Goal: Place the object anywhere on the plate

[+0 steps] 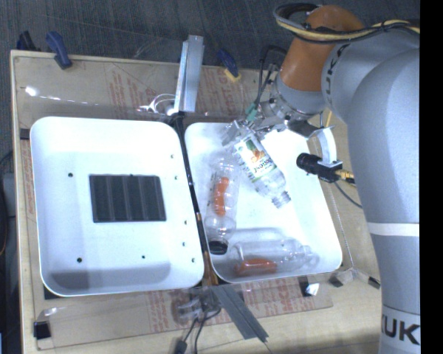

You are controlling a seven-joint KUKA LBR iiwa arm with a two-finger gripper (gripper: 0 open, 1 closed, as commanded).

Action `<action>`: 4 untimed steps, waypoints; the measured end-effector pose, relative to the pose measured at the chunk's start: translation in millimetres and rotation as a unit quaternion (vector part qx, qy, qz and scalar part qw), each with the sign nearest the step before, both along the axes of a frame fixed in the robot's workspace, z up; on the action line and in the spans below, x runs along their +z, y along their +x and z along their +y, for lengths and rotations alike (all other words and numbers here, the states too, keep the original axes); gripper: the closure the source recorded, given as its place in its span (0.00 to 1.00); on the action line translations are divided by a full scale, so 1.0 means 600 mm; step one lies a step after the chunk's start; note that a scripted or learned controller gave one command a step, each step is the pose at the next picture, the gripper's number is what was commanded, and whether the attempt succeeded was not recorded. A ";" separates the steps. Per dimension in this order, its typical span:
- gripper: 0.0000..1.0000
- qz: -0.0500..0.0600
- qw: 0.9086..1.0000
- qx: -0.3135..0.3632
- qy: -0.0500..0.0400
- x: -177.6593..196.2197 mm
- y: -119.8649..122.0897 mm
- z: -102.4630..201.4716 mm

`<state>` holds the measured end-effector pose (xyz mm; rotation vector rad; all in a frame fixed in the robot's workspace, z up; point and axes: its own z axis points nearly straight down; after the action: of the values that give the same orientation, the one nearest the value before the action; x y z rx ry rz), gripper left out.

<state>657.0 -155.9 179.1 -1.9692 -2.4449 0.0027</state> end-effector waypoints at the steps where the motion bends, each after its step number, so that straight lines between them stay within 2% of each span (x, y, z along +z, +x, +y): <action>1: 1.00 0.001 0.999 0.032 0.000 0.021 -0.066 0.123; 2: 1.00 0.003 0.997 -0.082 -0.001 0.019 -0.092 0.243; 3: 1.00 0.002 1.000 0.002 -0.001 0.018 -0.148 0.360; 4: 1.00 0.000 0.996 0.089 -0.001 0.077 -0.089 0.295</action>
<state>603.5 20.9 225.4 -1.7433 -2.6120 0.0039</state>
